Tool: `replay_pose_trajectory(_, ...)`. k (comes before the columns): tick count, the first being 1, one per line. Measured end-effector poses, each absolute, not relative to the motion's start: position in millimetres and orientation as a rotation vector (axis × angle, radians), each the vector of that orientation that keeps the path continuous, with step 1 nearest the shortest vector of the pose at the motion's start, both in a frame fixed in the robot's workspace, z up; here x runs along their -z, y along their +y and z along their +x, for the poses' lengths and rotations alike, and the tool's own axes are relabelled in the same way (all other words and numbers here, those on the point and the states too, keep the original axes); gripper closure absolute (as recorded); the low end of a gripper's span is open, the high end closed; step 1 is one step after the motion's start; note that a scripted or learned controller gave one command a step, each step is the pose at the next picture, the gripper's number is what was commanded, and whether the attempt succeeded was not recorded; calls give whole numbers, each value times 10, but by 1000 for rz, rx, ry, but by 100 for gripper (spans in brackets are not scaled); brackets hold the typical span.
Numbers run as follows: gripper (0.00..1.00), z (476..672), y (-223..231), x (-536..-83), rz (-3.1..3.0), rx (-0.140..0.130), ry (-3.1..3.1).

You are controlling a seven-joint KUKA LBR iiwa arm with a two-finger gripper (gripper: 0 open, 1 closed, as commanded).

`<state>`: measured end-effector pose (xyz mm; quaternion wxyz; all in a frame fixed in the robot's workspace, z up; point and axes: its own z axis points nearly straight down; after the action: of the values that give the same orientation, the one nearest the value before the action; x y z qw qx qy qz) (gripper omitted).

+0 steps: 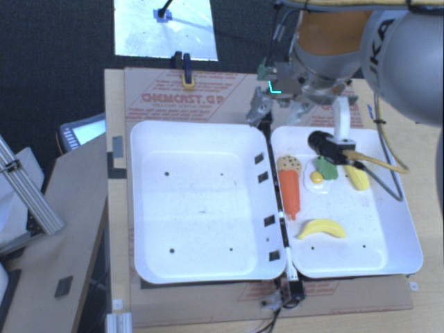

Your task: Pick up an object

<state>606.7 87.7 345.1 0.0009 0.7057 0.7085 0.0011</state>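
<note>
White plastic formed both shallow bins: the left bin (pixel 201 207) sat at centre frame, the right bin (pixel 378 245) at centre right, the two touching along a shared seam. All observed objects lay in the right bin. An orange carrot (pixel 289 193) lay lengthwise close to the seam, with a speckled cookie (pixel 288 164) touching its upper end. A fried egg (pixel 318 180) lay just right of the carrot, and a green leafy piece (pixel 326 168) overlapped the egg's upper edge. A yellow banana (pixel 322 229) lay below these, near the bin's middle. A second yellow piece (pixel 357 177) lay to the right of the egg. The arm (pixel 361 26) occupied the upper right of the frame. The gripper (pixel 281 113) hung over the upper end of the seam; whether it was parted or closed could not be determined. No object was seen between its fingers.
</note>
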Motion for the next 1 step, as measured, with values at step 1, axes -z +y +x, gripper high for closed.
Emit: replay_pose_trajectory(1, 0, 5813, 2001, -3308, 2208, -5, 2237)
